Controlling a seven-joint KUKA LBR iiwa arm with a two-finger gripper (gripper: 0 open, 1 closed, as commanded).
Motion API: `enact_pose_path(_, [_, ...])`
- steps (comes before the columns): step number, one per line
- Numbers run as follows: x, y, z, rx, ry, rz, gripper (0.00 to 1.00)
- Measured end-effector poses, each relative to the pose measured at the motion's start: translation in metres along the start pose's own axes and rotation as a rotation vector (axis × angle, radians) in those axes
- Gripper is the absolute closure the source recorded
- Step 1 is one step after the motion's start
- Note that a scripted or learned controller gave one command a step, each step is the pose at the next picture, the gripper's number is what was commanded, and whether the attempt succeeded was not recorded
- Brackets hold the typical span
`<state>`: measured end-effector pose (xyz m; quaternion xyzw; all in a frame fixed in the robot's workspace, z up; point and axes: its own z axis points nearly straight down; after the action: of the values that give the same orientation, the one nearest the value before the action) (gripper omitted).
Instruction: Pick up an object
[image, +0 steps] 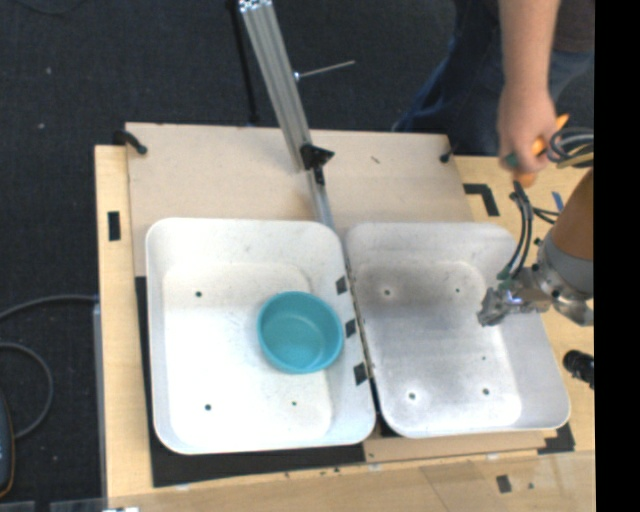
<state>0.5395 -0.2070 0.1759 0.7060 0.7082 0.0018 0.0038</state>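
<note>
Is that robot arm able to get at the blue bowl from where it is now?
Probably yes. The bowl sits open in the left bin, nothing over it; the gripper hangs over the right bin and must cross.

A bowl (300, 332) sits in the left bin (180, 260); the claw (493, 308) seemingly hangs over the right bin (420, 250).

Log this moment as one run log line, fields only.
gripper: over right bin, near its right side | teal bowl: in left bin, upright, apart from gripper | pick: not yet done
</note>
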Motion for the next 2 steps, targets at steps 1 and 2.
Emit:
enact_pose_path(1, [0.000, -0.003, -0.063, -0.001, -0.001, -0.002, 1.00])
enact_pose_path(2, [-0.001, -0.002, -0.074, 0.003, 0.002, -0.004, 1.00])
